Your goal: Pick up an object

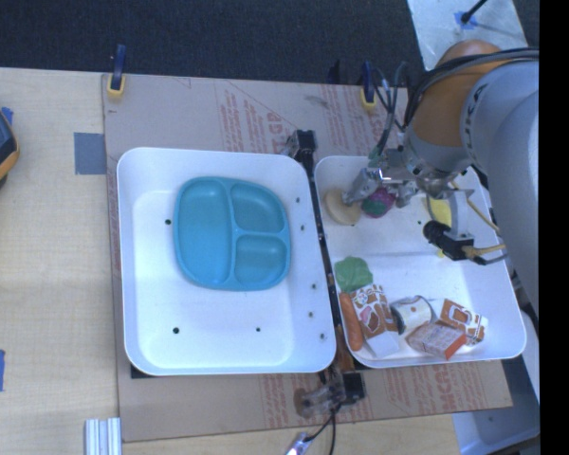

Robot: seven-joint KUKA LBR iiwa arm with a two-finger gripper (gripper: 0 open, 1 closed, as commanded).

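Right bin (512, 297), near end: small cartons (446, 328), a white cup (412, 311), an orange carrot (352, 322) lying lengthwise by the left wall; just beyond, a green leafy piece (353, 273); far end: gripper (377, 192) directly over a purple-green object (379, 201), pale round disc (342, 209) touching alongside; jaw spread cannot be told; left of the bin, blue divided plate (232, 232).

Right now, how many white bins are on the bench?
2. The left bin holds a blue divided plate. The right bin sits beside it, holding the small items, with the gripper over its far end.
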